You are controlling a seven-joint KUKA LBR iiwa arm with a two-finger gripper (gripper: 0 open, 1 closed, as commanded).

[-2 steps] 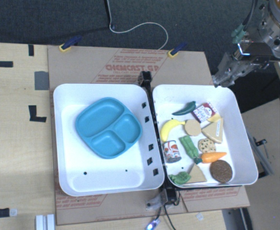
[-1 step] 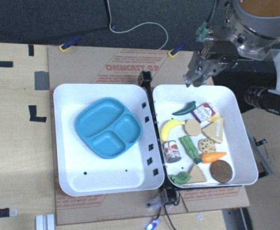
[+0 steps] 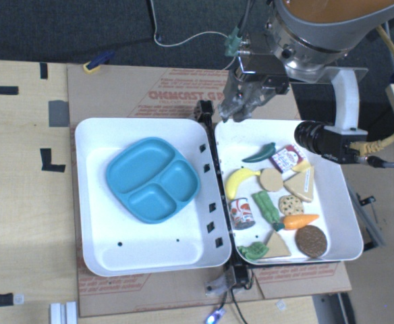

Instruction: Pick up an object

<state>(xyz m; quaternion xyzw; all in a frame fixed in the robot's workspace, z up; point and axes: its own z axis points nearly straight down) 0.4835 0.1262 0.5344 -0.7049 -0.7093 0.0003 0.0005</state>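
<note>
The toy food lies heaped in the right bin (image 3: 345,245), and any piece of it would do. Closest to the end effector (image 3: 236,111) are the dark green pepper (image 3: 259,154), slanting from near-left to far-right, and the yellow banana (image 3: 240,179), curving just nearer than it beside the bin's left wall. Around them sit a small red packet (image 3: 285,158), a cheese wedge (image 3: 303,183), a cookie (image 3: 289,204), a carrot (image 3: 298,221), a small can (image 3: 242,212) and a brown disc (image 3: 311,240).

The end effector hangs over the far-left corner of this bin, right by the divide between the two bins, so the pile lies toward the near and right of it. Whether it is open or closed I cannot tell; nothing is visibly gripped.

The left bin (image 3: 92,181) holds a blue divided plate (image 3: 152,179), well apart from the food.
</note>
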